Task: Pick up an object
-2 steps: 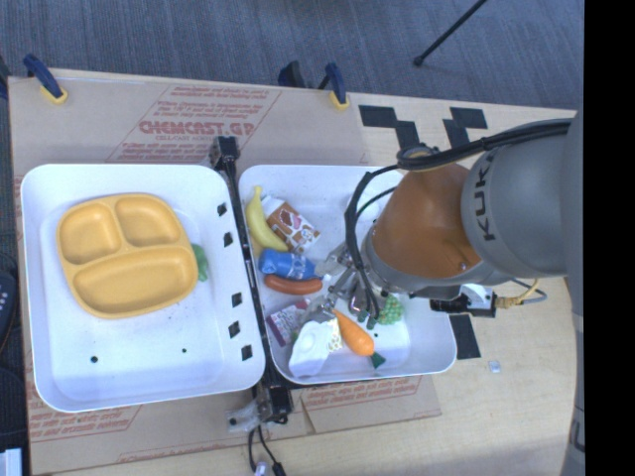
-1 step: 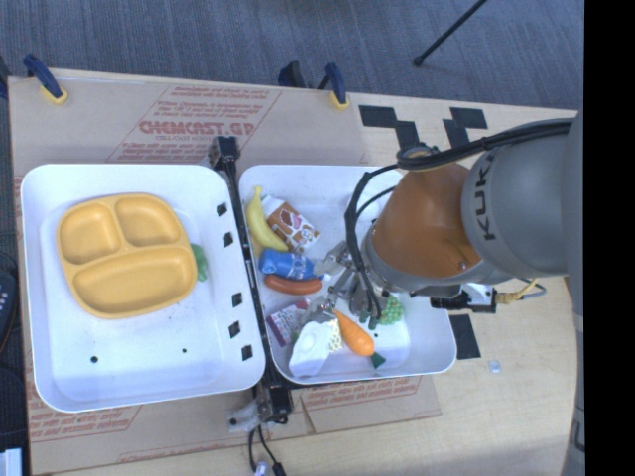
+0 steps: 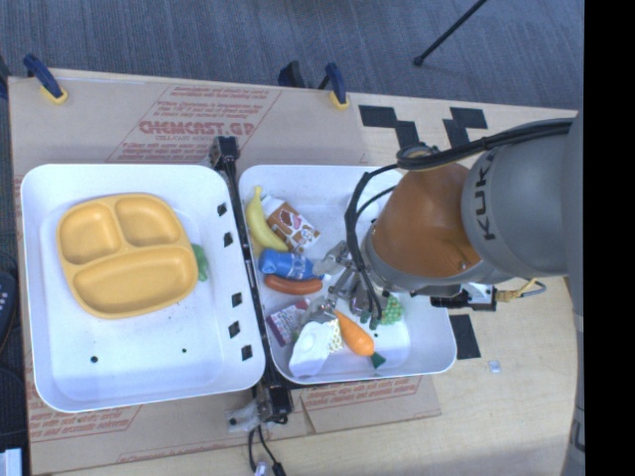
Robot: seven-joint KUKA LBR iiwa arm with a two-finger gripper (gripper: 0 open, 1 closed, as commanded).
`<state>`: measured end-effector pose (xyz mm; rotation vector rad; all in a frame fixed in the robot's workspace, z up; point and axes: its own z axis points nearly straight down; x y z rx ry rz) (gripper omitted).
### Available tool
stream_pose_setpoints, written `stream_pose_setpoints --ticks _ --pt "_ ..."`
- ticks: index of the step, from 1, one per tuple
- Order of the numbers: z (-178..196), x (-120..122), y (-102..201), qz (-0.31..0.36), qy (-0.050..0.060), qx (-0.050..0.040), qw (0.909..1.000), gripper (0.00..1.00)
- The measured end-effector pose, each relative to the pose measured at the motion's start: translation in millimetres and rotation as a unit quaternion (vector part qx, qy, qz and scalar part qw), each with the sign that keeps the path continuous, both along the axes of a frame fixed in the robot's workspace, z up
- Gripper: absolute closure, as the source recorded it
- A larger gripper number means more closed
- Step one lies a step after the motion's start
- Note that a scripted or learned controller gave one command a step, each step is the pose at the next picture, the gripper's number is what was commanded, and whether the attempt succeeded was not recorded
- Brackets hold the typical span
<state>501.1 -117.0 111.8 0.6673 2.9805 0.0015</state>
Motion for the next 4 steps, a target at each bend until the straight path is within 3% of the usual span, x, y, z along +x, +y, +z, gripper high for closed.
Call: stream_pose_setpoints --ticks 4 --pt "0.3 0.5 0.6 0.017 0.000 -0.0011 0.9999 0.00"
